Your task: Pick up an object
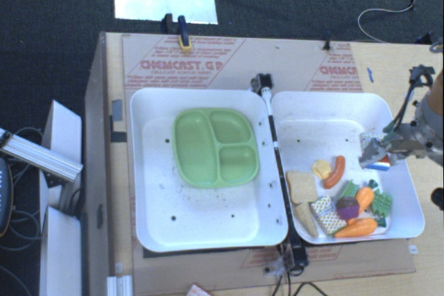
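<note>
Nearest the camera, along the near edge of the right bin point(347, 114), a heap of toy food is packed tightly: a carrot point(356, 227) lying with its long axis left to right and tilted a little, its leafy end toward the right, a purple piece point(347, 208), a smaller orange piece point(365, 198), green leafy pieces point(382, 202), a chequered block point(327, 214) and two bread slices point(302, 186) toward the bin's left wall. Just beyond them a sausage point(335, 171) is seen, its long axis running from near left to far right, with a small yellow piece point(321, 168) touching or just beside its left end. No single target is fixed by the task; the sausage is judged the most reachable, since it lies at the far edge of the heap.

At the right side of the same bin the claw point(374, 152) is held above the bin floor, just right of the sausage. Whether its parts are spread or pressed together cannot be told; nothing is seen pinched in it.

Two risks are judged likely. Neighbours may be struck or dragged along, because the pieces touch. The rounded sausage may also roll or slip if it is closed on along its length rather than across it.

Farther left, a green divided plate point(215, 148) rests in the left bin point(156, 218). Both bins are carried by the worktop point(229, 59).
</note>
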### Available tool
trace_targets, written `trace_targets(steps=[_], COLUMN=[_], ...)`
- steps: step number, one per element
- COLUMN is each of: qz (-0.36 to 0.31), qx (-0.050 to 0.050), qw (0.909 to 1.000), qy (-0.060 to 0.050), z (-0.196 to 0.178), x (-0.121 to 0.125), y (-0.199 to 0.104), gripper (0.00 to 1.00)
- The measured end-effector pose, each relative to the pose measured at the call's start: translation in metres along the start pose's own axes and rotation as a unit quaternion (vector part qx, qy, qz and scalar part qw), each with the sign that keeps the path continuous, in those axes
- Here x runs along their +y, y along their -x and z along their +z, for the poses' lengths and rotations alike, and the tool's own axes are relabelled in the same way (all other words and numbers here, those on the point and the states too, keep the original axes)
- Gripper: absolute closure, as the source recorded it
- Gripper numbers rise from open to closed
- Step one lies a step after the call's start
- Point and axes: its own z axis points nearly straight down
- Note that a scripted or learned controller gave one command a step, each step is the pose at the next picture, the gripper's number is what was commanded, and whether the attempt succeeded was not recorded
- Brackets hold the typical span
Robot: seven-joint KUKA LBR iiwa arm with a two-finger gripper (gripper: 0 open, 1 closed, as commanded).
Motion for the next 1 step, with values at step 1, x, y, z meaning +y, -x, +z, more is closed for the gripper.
trace_targets(steps=[1], qz=[-0.002], qx=[0.001], qw=[1.0000], qy=[0.000], z=[0.0002], x=[0.0006], y=[-0.0325], gripper=[1.00])
